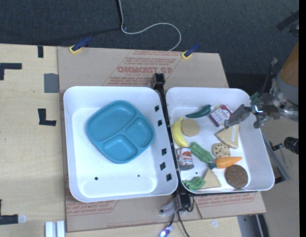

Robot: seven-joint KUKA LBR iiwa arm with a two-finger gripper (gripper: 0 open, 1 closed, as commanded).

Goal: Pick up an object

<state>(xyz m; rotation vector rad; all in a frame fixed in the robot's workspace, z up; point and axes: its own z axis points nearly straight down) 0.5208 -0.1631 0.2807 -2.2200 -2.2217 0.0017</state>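
My gripper (pixel 247 118) hangs over the right edge of the right bin (pixel 265 167), reaching in from the right. It is open, and nothing shows between its fingers. One dark finger (pixel 237 116) points down-left, just above a pale cheese wedge (pixel 229 136) and beside a maroon packet (pixel 220 115). Several toy foods lie in this bin: a banana (pixel 179 132), a tan bun (pixel 190 128), a green pepper (pixel 198 112), a carrot (pixel 228 161), a brown patty (pixel 236 176) and a small can (pixel 185 158).
The left bin (pixel 73 147) holds a blue divided plate (pixel 120 131). A black divider with clips (pixel 165 132) runs between the bins. Both bins sit on a cardboard sheet (pixel 138 65), with a white cable (pixel 143 31) behind it.
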